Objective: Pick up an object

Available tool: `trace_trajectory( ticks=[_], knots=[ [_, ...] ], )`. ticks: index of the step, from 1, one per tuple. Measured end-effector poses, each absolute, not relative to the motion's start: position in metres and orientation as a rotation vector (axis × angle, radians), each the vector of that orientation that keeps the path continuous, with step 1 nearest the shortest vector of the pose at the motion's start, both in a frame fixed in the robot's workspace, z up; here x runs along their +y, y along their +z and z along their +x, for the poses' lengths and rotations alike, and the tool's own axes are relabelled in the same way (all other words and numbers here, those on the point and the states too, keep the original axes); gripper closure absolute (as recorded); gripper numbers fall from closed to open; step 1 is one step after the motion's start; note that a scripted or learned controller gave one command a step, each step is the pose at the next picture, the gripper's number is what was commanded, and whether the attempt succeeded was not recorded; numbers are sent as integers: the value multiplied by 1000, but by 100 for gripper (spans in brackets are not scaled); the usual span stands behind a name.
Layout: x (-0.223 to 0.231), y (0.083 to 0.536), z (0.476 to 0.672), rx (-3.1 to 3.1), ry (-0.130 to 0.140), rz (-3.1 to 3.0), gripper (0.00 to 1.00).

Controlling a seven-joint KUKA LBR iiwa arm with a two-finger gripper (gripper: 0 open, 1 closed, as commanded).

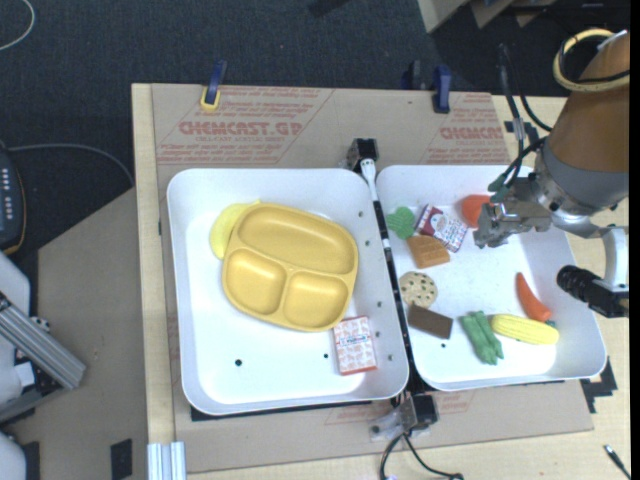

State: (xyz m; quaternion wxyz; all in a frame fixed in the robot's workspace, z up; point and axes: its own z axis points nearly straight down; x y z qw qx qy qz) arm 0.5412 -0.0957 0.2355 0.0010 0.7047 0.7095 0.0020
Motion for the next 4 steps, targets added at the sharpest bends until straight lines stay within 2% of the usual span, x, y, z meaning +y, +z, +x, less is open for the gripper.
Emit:
trace_trajectory(
  ticks=[1, 2, 3, 4],
  knots=[
    [-43, 226, 548, 2231, 1, 2218, 100],
    [5, 235, 569, 2228, 6, 2213, 100],
    [58, 220, 579, 2228, 3, 2215, 100],
    [93, 227, 587, 2226, 5, 2215, 100]
  ],
)
